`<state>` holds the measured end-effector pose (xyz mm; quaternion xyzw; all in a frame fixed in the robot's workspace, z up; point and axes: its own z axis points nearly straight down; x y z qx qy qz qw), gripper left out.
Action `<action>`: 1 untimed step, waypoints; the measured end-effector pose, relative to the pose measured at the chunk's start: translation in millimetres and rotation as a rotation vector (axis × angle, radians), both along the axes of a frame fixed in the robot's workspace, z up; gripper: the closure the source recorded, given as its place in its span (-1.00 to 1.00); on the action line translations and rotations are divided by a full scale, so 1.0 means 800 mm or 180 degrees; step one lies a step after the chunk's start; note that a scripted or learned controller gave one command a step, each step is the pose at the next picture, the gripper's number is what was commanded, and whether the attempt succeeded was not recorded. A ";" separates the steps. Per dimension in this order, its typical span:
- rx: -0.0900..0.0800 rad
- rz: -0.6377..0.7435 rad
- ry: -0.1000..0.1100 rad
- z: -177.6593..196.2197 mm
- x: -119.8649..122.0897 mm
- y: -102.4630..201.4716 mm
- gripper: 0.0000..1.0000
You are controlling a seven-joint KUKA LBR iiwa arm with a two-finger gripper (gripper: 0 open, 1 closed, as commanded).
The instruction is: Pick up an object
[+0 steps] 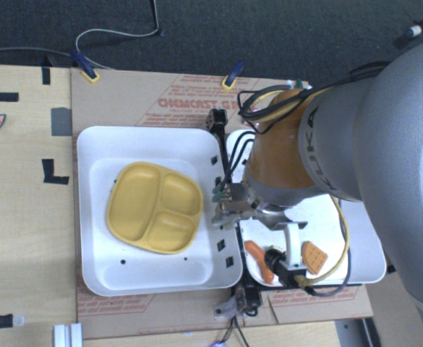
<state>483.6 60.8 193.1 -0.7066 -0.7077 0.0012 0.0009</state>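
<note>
Orange carrot-shaped piece [255,254], one of the objects on offer, lies loose at the near end of the right bin [371,267], with a tan, cracker-like square [314,257] near it on the bin floor and nothing lifting either. Just beyond them, the gripper [228,202] hangs low over the divide between the two bins, under the grey arm [356,136] and its orange band [283,157], which cover much of the right bin from above. Whether the gripper is open or closed cannot be told from this angle, and no object is seen in its hold. In the left bin [95,194], a yellow divided plate [155,207] rests flat near the middle, apart from the gripper. Farther back, the bins sit on a cardboard sheet [189,103] printed in red, pinned to the tabletop [23,194] by two yellow-and-blue clips [88,71]. On this evidence the pick looks unfinished: the arm is down at bin level, but a grasp and a lift are both yet to be shown.
</note>
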 end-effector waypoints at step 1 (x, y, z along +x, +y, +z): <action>0.0000 0.0000 0.0000 0.000 0.000 0.000 -1.00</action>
